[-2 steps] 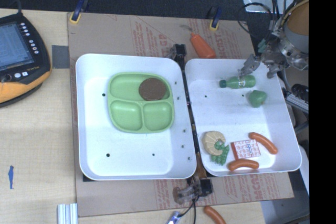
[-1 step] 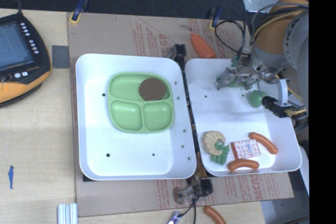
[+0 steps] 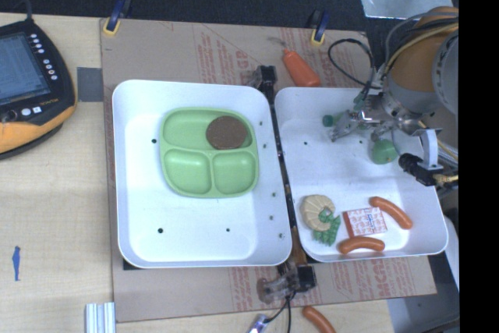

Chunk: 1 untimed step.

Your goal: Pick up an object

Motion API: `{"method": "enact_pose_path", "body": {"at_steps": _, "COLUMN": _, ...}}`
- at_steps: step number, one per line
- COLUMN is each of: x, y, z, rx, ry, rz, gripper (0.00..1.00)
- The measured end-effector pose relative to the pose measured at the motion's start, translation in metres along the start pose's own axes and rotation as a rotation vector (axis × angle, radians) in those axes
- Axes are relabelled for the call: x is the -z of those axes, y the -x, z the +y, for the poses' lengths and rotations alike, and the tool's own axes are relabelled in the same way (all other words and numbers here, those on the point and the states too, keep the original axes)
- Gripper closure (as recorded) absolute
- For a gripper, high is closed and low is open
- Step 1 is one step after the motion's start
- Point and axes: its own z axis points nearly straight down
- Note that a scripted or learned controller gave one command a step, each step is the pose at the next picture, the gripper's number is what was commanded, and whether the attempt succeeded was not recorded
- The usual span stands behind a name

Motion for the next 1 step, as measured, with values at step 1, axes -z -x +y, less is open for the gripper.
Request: {"method": "enact_pose_path", "body": {"at_steps": 1, "x": -0.0020, "y": -0.0401, "z": 0.0171, "rx": -0.002, "ry": -0.014, "rz": 0.003, "gripper": 0.00}}
